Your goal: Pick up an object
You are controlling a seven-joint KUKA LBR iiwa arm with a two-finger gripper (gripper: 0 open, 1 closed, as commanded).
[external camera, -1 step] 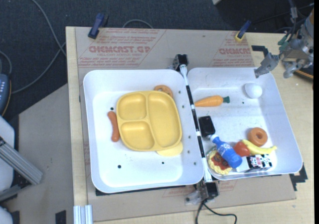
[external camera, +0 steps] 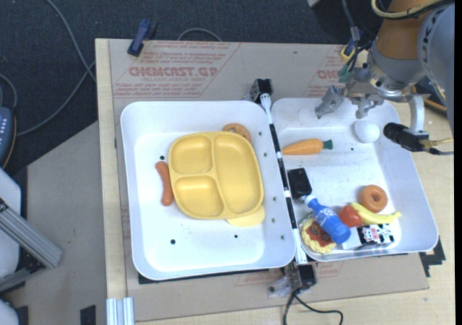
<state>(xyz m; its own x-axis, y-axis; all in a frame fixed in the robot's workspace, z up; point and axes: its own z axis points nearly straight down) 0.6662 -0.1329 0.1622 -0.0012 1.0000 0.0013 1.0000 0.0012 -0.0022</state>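
Observation:
My gripper hangs over the back edge of the right bin, open, with nothing between its fingers. A white egg-shaped ball lies just to the front right of it. An orange carrot lies in front of it, to the left. Nearer the front of this bin are a small black box, a brown donut, a blue bottle, a banana, a red tomato-like piece and a pizza slice.
The left bin holds a yellow divided plate, an orange sausage beside its left edge, a pretzel-like ring behind it and a pale yellow slice at its front. A black rail separates the bins.

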